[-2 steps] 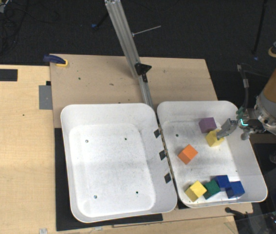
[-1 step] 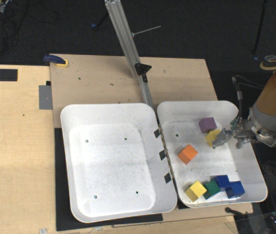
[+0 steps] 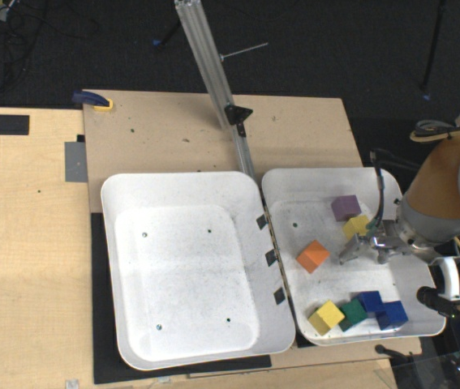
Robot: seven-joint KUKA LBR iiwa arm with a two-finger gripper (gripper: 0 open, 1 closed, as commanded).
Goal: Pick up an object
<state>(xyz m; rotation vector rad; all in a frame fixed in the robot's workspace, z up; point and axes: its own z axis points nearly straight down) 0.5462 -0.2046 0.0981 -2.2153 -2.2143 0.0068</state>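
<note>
The hand (image 3: 365, 244) is seen low inside the right bin (image 3: 311, 191), reached in from the right beneath the grey arm (image 3: 434, 201). Its fingers are spread, and nothing is seen between them; one fingertip (image 3: 345, 257) is pointed toward the orange block (image 3: 312, 256), which is left just apart from it. A yellow block (image 3: 356, 225) is found just behind the hand, touching or nearly touching it, with a purple block (image 3: 346, 207) just beyond. Near the bin's front edge, a second yellow block (image 3: 325, 317), a green block (image 3: 351, 312) and two blue blocks (image 3: 381, 309) are clustered together. The left bin (image 3: 182, 266) is set alongside on the bench (image 3: 173, 132).
</note>
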